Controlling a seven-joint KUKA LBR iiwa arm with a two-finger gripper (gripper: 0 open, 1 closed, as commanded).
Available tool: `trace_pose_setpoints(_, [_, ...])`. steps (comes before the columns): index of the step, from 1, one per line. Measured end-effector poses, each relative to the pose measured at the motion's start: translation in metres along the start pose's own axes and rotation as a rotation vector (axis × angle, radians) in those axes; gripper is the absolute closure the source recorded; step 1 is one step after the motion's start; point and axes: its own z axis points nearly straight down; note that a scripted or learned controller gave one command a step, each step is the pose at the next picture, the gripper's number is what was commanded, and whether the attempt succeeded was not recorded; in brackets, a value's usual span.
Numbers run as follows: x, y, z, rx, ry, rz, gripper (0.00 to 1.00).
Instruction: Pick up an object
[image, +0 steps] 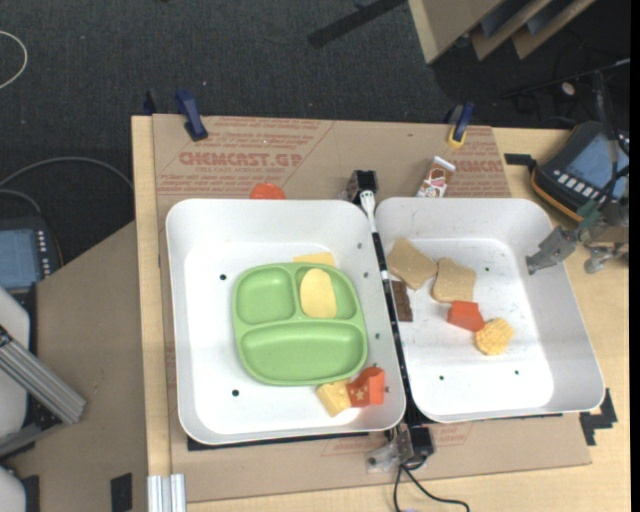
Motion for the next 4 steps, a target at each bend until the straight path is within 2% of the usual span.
trace_pose_setpoints(1, [0.067, 0.05, 0.092, 0.006, 0.005, -0.008, 0.0])
trace_pose_setpoints(2, [0.066, 0.039, 0.187, 0.008, 0.003, 0.0, 0.0])
trace_pose_setpoints(3, [0.066, 0.067, 0.087, -0.01, -0.002, -0.002, 0.0])
trace_pose_setpoints(4, [0.064, 0.013, 0.187, 0.01, 0.003, 0.003, 0.0])
